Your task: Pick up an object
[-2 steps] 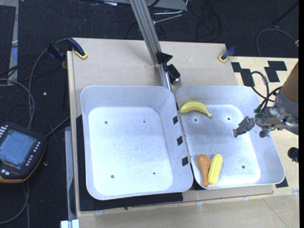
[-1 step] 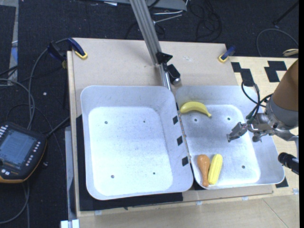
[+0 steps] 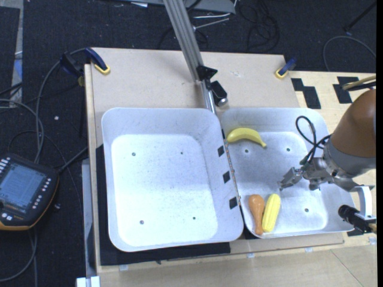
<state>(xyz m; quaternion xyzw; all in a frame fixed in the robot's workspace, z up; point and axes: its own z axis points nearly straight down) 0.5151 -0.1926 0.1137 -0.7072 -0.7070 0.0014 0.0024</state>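
The right bin [image 3: 311, 127] holds three things. A yellow banana [image 3: 245, 136] lies near its far left corner. An orange carrot [image 3: 257, 211] and a yellow corn cob [image 3: 271, 212] lie side by side at its near left corner. My gripper [image 3: 286, 180] hangs low over the middle of the right bin, to the right of and slightly beyond the corn cob, apart from it. Its fingers point left and stand slightly spread with nothing between them.
The left bin [image 3: 108, 124] sits beside the right one, their rims meeting at the middle. A slanted metal pole [image 3: 187, 34] rises from the far edge between the bins. A teach pendant [image 3: 21, 190] lies left of the bench.
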